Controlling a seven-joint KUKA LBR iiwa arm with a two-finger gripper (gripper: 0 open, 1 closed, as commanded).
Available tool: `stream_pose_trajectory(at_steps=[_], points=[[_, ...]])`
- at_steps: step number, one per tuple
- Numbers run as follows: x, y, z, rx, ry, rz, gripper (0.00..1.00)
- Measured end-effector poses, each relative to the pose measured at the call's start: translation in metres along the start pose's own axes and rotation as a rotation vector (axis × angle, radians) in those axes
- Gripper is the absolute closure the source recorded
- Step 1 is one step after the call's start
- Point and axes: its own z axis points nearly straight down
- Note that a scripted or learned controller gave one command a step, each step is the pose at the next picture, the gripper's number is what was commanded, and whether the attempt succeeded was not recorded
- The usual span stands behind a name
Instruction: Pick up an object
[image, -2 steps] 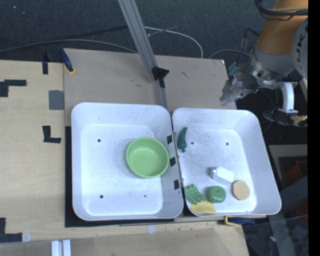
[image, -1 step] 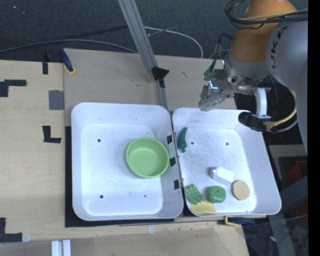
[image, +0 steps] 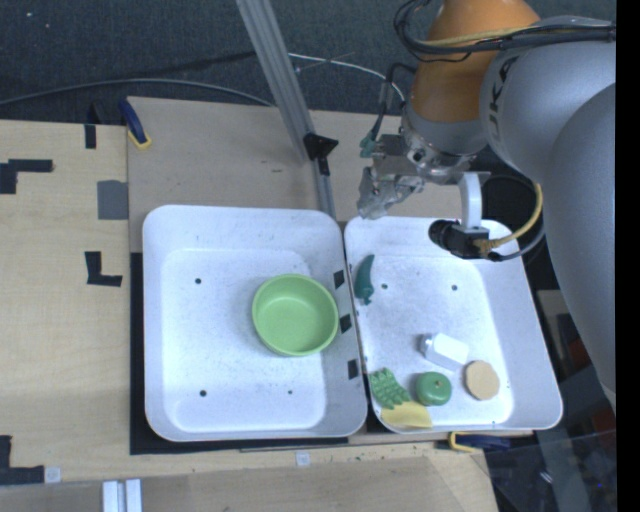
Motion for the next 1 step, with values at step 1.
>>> stream_pose_trajectory(at_steps=[1], points=[[0.054, 0.0034, 0.0023, 0.0, 0.001, 0.0, 1.0]])
